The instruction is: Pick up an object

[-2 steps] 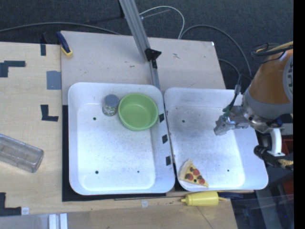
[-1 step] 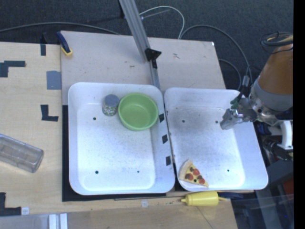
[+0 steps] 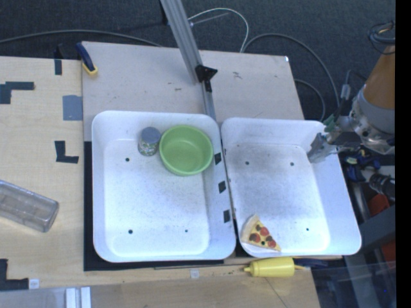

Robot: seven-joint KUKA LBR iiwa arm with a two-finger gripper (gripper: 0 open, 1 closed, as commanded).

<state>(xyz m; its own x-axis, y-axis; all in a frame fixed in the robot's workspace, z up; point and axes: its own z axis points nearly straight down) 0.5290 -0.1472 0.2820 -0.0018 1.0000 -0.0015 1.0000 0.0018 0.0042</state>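
A green bowl (image 3: 186, 149) sits at the back of the left bin (image 3: 109, 236), with a small grey can (image 3: 149, 141) just to its left. A toy pizza slice (image 3: 259, 233) lies at the front left corner of the right bin (image 3: 337, 230). A yellow mustard bottle (image 3: 271, 267) lies on the bench just in front of that bin. My gripper (image 3: 318, 149) hangs over the right bin's back right rim, far from all of these, with nothing seen between its fingers.
A metal pole (image 3: 186, 37) rises from the bench behind the bins. A clear plastic container (image 3: 26, 207) lies at the far left. A blue and yellow clamp (image 3: 87, 59) rests at the back left. Cables run behind the bench.
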